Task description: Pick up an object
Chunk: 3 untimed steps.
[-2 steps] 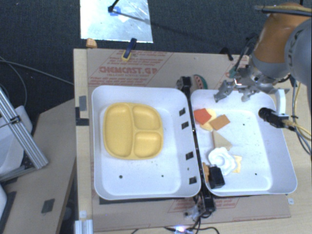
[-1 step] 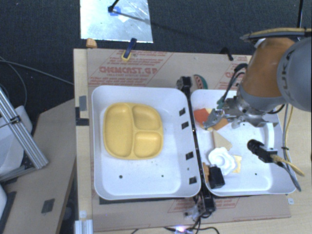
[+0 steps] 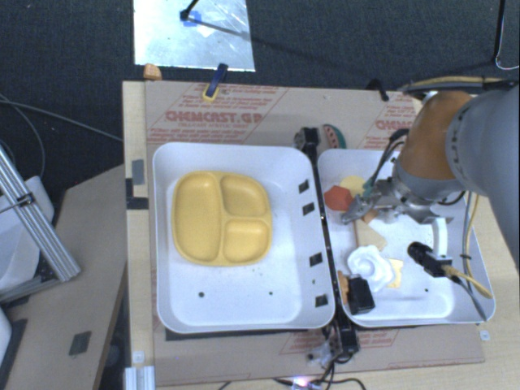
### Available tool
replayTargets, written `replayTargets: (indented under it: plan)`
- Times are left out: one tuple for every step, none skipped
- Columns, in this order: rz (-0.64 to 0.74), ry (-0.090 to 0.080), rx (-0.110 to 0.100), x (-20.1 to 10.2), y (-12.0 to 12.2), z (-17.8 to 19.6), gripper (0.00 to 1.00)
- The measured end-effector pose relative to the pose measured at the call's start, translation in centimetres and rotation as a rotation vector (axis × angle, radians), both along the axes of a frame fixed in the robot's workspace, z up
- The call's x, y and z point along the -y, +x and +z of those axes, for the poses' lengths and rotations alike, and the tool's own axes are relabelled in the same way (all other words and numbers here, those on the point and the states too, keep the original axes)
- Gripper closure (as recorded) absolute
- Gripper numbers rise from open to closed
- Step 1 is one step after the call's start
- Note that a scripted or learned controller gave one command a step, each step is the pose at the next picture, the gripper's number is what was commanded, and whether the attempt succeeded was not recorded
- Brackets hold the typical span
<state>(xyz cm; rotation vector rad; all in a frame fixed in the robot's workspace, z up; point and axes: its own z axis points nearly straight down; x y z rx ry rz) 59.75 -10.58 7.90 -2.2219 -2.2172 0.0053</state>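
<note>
Left of the pincer [image 3: 360, 209] you'll see the left bin [image 3: 244, 307], with a yellow tray [image 3: 221, 218] lying flat in it. Further back and to its left, a foil sheet [image 3: 162, 31] lies on dark floor. Just nearer you, a blue clip [image 3: 216, 80] rests on the cardboard [image 3: 244, 116].

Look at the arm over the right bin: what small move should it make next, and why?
Probably a short descent. The gripper hangs in the right bin beside the red object, with nothing visibly between its fingers. Lowering onto that piece seems the nearest chance of a pick; the yellow tray lies away in the left bin.
</note>
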Motion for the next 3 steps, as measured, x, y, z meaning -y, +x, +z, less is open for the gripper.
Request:
replayTargets:
  plan:
    - [0.004,0.000,0.006,-0.2,0.2,1.6,1.00]
    - [0.014,0.003,0.014,-8.5,-0.3,11.2,1.00]
    - [0.016,0.006,0.012,-17.3,-2.8,17.6,1.00]
